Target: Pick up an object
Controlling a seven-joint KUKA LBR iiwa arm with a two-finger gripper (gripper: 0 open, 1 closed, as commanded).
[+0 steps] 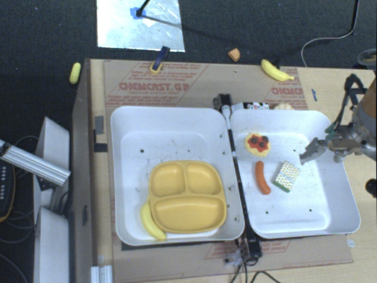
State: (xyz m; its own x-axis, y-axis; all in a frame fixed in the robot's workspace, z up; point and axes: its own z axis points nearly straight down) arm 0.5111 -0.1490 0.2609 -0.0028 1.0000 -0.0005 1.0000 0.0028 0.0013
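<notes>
Now my gripper (310, 152) hovers at the frame's right; its grip state I cannot tell. Nearest, just left, lies the sponge block (287, 176); I should descend squarely over it.

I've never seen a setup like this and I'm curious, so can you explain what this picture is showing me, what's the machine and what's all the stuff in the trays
One camera looks down at a slant on a bench with two shallow white bins. The robot arm reaches in from the right; its gripper hovers over the right bin, and nothing can be seen held in it. That bin holds a toy pizza, an orange sausage and a green-edged sponge block. The left bin holds a yellow divided plate with a banana beside it. Another banana lies outside, on the bench.
</notes>
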